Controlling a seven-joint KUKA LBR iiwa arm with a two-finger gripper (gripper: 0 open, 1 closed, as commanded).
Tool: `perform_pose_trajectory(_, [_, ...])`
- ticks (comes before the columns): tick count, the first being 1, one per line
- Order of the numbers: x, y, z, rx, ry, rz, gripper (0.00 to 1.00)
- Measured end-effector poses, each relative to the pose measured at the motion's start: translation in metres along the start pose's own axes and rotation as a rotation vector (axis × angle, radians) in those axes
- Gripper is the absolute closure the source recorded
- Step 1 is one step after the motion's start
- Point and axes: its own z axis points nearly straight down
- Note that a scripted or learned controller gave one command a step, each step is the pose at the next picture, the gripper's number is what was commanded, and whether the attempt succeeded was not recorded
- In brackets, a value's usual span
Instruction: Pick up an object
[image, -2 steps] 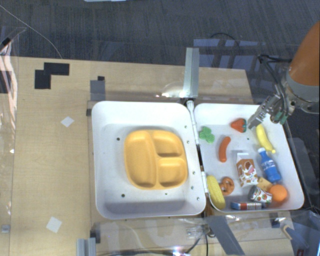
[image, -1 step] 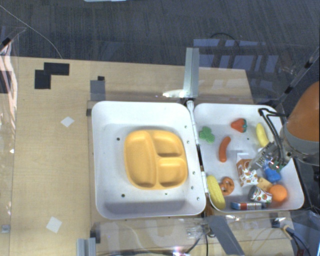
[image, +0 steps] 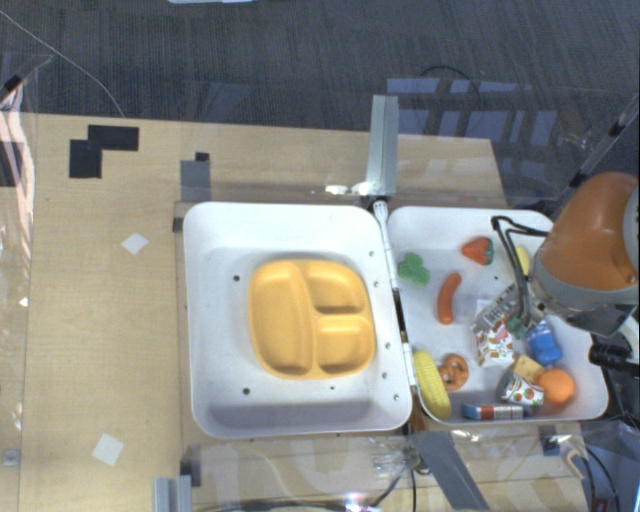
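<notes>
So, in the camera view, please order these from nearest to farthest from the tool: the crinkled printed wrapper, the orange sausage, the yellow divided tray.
Tool, right bin.
1. Crinkled printed wrapper: beside it, just below.
2. Orange sausage: further left, same bin.
3. Yellow divided tray: left bin.

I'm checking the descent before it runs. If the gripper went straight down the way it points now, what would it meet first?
Most likely the crinkled patterned packet, lying just below the gripper in the right bin. The blue object sits close beside it, and depth is hard to judge from this slanted view.

tray (image: 308, 318) in left bin (image: 215, 300); toys in right bin (image: 425, 232).
</notes>
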Motion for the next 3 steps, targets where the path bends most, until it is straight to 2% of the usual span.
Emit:
perform_pose_trajectory(1, [-0.012, -0.046, -0.177, 0.015, 0.017, -0.083, 1.00])
perform_pose_trajectory(2, [-0.022, -0.065, -0.085, 0.029, 0.035, 0.053, 1.00])
perform_pose_trajectory(3, [-0.065, -0.030, 0.019, 0.033, 0.032, 0.295, 1.00])
